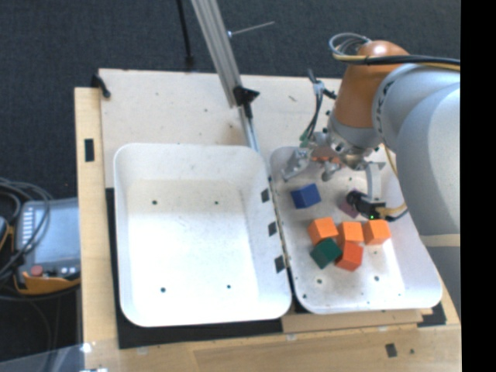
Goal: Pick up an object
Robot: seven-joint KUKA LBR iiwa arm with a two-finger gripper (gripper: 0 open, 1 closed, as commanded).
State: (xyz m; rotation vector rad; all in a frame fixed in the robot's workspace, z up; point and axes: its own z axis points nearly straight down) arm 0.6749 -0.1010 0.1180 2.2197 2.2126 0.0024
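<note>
My arm hangs over the right bin (418,285), nothing lifted yet.

From my remote seat I see the gripper (310,163) low at the far end of that bin, its two fingers spread apart with nothing between them. The blue block (305,196) lies just beside it, toward the camera, flat on the bin floor. Further forward sits a tight cluster: three orange blocks (323,229), a green block (326,252) and a red-orange block (349,256), all resting untouched. The left bin (132,169) sits alongside. By my reading the pick is barely begun: the approach looks made, but closing on a block and raising it remain.
</note>
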